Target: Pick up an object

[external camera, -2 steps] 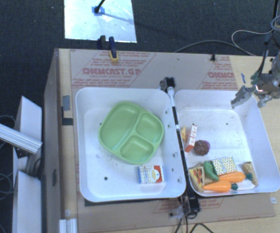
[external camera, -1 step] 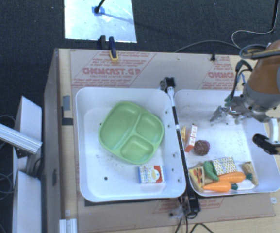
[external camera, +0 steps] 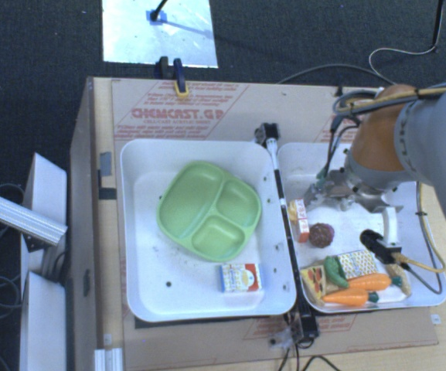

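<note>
My gripper (external camera: 332, 195) hangs over the back half of the right bin (external camera: 420, 304), with the grey arm reaching in from the right. Just in front of it and to its left lie a small red and white box (external camera: 300, 219) and a dark red ball (external camera: 321, 234). Nothing shows as held. At the bin's front sit a green toy (external camera: 335, 270), a patterned box (external camera: 356, 263) and two orange carrots (external camera: 363, 283) on a pale tray (external camera: 311, 279).
The left bin (external camera: 141, 230) holds a green divided plate (external camera: 209, 209) and a small blue and yellow box (external camera: 240, 277) near its front. A black divider rail (external camera: 279, 199) runs between the bins. Cables trail at the right.
</note>
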`<action>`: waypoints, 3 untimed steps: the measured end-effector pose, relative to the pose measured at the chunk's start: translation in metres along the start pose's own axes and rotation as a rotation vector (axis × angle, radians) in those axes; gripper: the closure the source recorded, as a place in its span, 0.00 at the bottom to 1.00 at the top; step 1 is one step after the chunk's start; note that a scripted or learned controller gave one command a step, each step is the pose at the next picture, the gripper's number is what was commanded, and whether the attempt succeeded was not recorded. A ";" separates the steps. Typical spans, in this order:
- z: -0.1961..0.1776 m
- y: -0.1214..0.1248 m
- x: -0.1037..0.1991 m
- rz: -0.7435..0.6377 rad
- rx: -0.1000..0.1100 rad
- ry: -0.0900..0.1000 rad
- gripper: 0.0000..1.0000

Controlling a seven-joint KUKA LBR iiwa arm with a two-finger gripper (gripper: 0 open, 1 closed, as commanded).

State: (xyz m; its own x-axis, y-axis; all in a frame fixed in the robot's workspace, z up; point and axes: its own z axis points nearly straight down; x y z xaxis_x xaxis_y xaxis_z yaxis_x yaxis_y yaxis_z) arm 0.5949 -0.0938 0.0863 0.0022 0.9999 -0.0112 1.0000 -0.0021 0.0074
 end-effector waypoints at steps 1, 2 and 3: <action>0.002 0.069 -0.003 -0.007 0.004 0.010 0.00; 0.002 -0.013 -0.012 -0.004 0.007 0.011 0.00; 0.002 0.049 0.005 -0.006 0.004 0.011 0.00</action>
State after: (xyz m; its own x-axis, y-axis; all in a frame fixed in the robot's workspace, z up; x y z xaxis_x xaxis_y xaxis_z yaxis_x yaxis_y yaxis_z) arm 0.6440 -0.0888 0.0850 -0.0037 1.0000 0.0001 1.0000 0.0037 0.0031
